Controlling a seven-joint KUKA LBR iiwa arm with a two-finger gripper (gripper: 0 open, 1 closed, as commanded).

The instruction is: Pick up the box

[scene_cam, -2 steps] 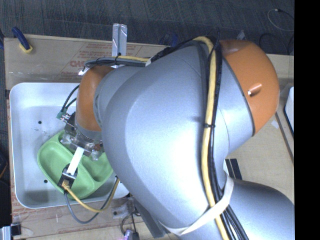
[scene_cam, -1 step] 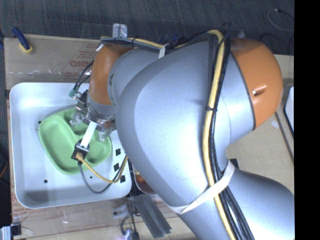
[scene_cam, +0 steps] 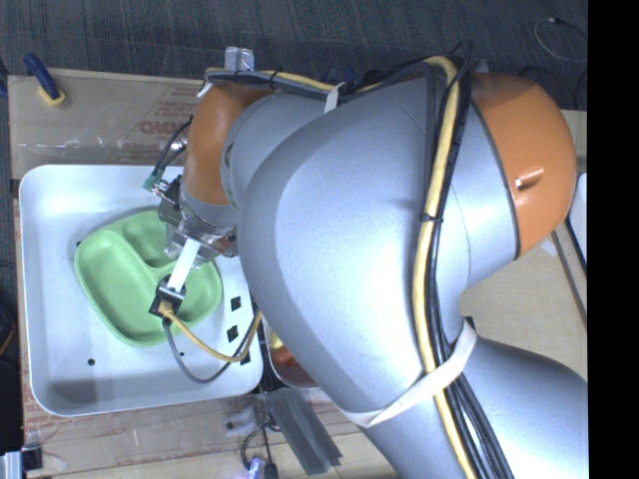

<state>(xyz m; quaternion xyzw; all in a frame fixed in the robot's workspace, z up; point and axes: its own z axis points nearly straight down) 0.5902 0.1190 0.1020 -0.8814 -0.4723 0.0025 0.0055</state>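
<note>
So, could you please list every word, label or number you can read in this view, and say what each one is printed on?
Red lettering on the cardboard sheet under the left bin: too faint and blurred to read.
Small black marks on the bin's floor by the green dish: too small to read; they may not be text.
Nothing else legible, including on the arm.

One fixed camera above the bench (scene_cam: 100,93), looking down at a slant; arm (scene_cam: 399,247) enters from right, close to lens, probably hiding the right bin; left bin (scene_cam: 40,297) visible
</note>
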